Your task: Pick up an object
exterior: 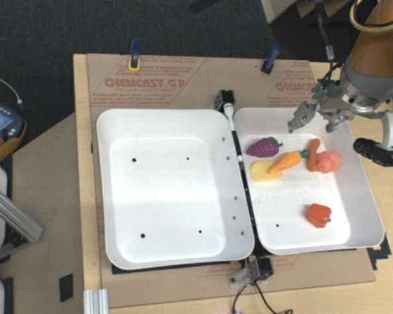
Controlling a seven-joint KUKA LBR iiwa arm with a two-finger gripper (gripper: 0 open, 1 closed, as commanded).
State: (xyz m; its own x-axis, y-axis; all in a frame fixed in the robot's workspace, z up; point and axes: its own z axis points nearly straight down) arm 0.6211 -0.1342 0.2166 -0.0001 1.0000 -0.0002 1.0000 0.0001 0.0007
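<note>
The end effector (318, 118) hangs with its two fingers spread apart and nothing between them, over the far part of the right shallow white plastic bin (363, 208). Just below it in the view lie a pink rounded toy (327, 163) touching a small orange carrot (312, 154), and to its lower left a bigger orange plastic carrot (285, 162), a pale yellow lemon-shaped toy (261, 172) and a purple grape bunch (263, 148). A red toy pepper (319, 215) sits well apart, nearer the camera.

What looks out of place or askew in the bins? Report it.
Nothing stands out. The purple grapes, orange carrot, yellow piece, pink piece and red pepper all lie inside the right bin.
</note>
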